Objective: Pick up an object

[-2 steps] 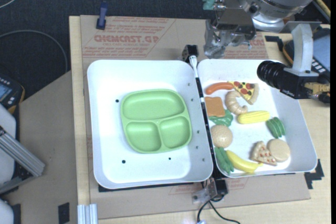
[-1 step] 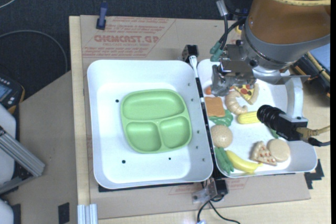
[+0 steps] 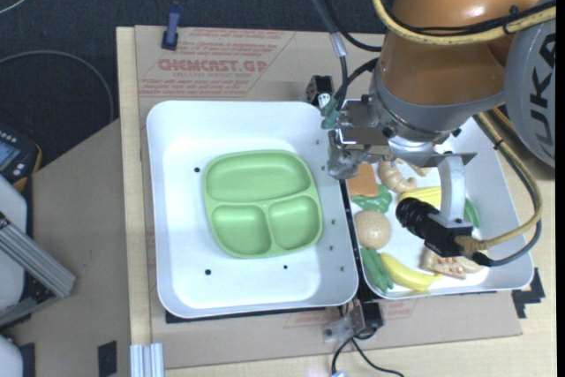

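Grey arm [image 3: 538,93], glossy orange dome-shaped band [image 3: 463,9], yellow and black cables looped around it

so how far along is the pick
Done: the arm has reached over the right bin, above the toy food there, such as the banana. In hand: no item can be seen between the fingers, which the wrist blocks. Left: grasping an item and lifting it; the green tray sits alone in the left bin.
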`<action>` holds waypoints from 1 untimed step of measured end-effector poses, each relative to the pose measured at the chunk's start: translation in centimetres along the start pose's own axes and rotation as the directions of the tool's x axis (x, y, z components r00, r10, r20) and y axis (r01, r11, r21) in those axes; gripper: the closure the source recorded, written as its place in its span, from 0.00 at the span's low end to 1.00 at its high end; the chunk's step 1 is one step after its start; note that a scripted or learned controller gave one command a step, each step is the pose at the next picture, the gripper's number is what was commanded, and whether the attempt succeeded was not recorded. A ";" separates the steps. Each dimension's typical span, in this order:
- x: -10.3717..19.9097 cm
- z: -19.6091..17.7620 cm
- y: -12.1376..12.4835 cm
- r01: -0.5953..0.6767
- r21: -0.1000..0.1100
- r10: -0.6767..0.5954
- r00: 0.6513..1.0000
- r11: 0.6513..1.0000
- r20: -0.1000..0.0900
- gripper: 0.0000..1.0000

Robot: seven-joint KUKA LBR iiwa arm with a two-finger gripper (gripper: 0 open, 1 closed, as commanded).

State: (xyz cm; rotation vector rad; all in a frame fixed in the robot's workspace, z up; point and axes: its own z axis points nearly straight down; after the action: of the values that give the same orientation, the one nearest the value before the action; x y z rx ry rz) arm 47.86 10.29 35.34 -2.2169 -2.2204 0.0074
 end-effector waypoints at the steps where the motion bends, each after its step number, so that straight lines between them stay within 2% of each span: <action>1: -3.7 4.4 0.0 -0.005 -0.001 0.005 1.000 1.000 0.001 1.00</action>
State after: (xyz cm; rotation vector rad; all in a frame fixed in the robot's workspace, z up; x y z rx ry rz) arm 47.86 6.63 30.94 -2.2238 -2.2152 0.0078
